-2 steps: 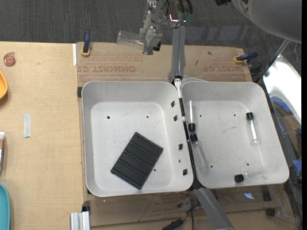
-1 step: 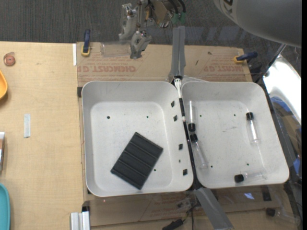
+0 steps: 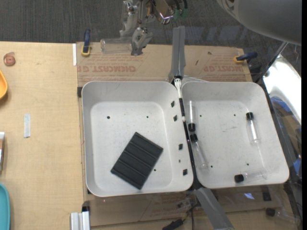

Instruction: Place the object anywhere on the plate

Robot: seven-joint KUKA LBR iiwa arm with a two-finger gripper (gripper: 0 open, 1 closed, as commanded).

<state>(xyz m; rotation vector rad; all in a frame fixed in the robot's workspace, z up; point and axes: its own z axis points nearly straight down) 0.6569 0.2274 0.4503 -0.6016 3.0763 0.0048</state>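
Note:
The plate point(image 3: 137, 159) is a dark ribbed rectangle lying at a slant on the floor of the left bin point(image 3: 96, 104). My gripper point(image 3: 135, 42) hangs beyond the bins' far edge, over the cardboard sheet. A clear plastic tube point(image 3: 115, 45) sticks out level to the left from between its fingers, so the gripper is shut on the tube's right end. The grey arm fills the top right corner.
The right bin point(image 3: 268, 109) holds several clear tubes with black caps: two along its left wall point(image 3: 191, 116), one at the right point(image 3: 252, 127), one at the front point(image 3: 249, 176). A grey divider point(image 3: 178, 51) stands between the bins. Clamps point(image 3: 86, 44) grip the cardboard's back corners.

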